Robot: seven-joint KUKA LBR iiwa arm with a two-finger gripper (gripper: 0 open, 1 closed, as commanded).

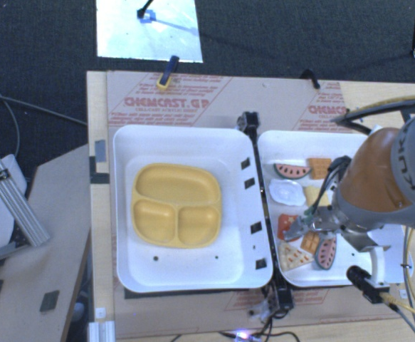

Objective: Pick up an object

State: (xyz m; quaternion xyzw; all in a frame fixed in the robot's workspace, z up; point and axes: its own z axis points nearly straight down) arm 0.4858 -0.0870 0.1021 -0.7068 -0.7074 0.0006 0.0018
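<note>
While the gripper (pixel 308 226) hangs low over toy food (pixel 314 242) in the right bin (pixel 278 142), whether it grips anything cannot be told.

- Dark carpet floor (pixel 300 20) is seen around the bench.
- A pale square sheet (pixel 149 20) is laid on the floor at top, crossed by a thin dark rod.
- The bench top (pixel 193 98) is covered with brown protective paper printed in red lettering.
- An aluminium frame rail (pixel 8 191) is seen at left, above a tan side surface (pixel 50 262).
</note>
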